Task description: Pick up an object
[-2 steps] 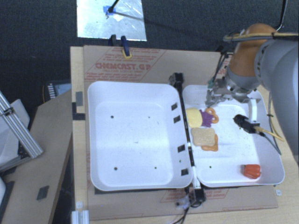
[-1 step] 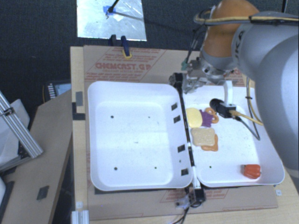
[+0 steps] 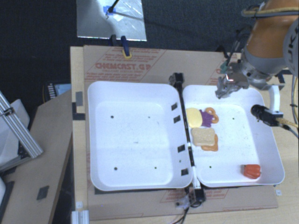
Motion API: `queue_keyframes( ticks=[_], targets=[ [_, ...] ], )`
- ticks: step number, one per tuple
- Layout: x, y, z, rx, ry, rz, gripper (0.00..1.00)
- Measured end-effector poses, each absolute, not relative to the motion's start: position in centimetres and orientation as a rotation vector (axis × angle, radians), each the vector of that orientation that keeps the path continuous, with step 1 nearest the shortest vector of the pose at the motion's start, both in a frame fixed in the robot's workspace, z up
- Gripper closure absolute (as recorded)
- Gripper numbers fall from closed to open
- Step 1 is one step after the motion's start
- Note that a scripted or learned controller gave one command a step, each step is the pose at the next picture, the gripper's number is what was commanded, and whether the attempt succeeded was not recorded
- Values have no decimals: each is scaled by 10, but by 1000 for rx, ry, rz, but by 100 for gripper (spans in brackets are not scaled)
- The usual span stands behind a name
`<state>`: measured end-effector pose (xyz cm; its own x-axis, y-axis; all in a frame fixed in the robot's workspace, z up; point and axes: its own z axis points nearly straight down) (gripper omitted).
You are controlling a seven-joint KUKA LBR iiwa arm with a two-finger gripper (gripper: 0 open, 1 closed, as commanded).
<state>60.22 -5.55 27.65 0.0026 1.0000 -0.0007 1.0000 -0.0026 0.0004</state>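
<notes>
Nothing is being lifted yet: every candidate is still lying in the right bin (image 3: 268,139), so the whole pick is left to do. A small cluster is sitting against that bin's left wall: a yellow disc (image 3: 193,117), flat and smooth like toy cheese, with a purple piece (image 3: 206,119) touching its right side and an orange pretzel (image 3: 210,112), looped and thin, just beyond. Directly below them a bread slice (image 3: 203,136), tan, squarish and matte, is resting on an orange slab (image 3: 212,148) that is peeking out along its lower right edge. Well apart, in the near right corner, a red-orange pepper (image 3: 252,171) is lying by itself, rounded and glossy, and it is looking like the easiest thing to grasp, being clear of neighbours. The tool (image 3: 227,88) is hovering over the far edge of the right bin, above and to the right of the cluster, touching none of it; nothing is showing in it, and I cannot tell how it is set at this angle. The left bin (image 3: 100,139) is matching its neighbour in shallow white plastic with rounded corners. Both are sitting on a printed cardboard sheet (image 3: 154,64) that is covering the surface.
</notes>
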Motion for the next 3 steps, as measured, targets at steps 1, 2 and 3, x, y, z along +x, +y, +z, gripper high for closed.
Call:
queue_keyframes(
  ticks=[1,2,3],
  targets=[
    [535,-63,285,2223,2221,-1,100],
    [484,-101,260,2226,2219,-3,100],
    [518,-28,257,2209,2231,5,100]
  ],
)
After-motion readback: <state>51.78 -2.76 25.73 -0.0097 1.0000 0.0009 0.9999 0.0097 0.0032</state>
